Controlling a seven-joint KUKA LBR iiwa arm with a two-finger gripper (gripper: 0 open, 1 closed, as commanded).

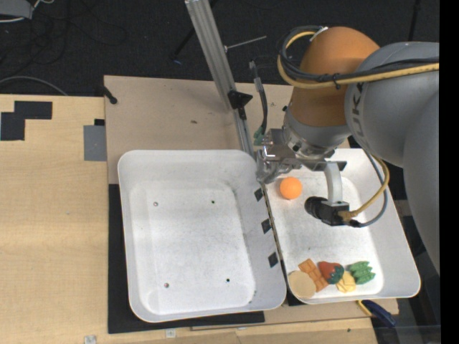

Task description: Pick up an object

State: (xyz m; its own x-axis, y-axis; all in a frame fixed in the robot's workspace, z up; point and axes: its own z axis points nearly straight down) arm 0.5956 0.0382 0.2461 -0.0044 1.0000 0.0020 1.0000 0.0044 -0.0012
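Observation:
An orange ball point(290, 188) lies in the upper part of the right bin point(391, 264), close to the divider between the bins. My gripper point(273, 161) hangs just above and to the left of the ball, over the bin's upper left corner, under the orange wrist band. Nothing shows as held. At the bin's near edge lies a cluster of small toys: a beige disc point(303, 285), an orange piece point(311, 269), a red piece point(330, 271), a yellow piece point(347, 283) and a green piece point(361, 271).
The left bin point(143, 192) sits beside the right one, with black clips along the shared rim. A slanted aluminium bar point(215, 56) rises behind the bins. A black fitting with a yellow cable point(328, 211) hangs from the arm over the right bin.

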